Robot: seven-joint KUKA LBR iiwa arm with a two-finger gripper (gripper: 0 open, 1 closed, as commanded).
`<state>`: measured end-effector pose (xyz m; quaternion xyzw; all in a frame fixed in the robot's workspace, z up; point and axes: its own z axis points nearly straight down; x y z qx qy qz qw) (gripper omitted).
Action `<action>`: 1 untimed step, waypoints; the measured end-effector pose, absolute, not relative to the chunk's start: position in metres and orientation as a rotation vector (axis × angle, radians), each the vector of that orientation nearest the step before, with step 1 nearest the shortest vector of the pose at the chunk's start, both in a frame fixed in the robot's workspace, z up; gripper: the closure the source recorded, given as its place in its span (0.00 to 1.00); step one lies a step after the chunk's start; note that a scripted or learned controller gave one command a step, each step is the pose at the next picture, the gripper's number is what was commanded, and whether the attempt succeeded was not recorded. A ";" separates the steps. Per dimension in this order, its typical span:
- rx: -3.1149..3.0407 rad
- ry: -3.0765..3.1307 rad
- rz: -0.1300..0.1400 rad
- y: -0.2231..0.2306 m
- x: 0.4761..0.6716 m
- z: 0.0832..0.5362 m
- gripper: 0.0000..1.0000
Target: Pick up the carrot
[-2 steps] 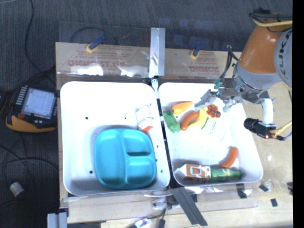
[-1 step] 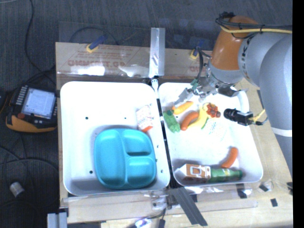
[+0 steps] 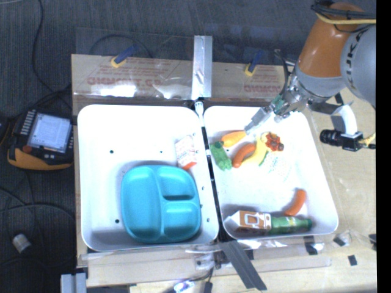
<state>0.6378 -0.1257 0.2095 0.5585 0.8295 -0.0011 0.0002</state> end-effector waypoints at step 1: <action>1.396 2.831 -0.014 -0.128 0.665 0.088 0.00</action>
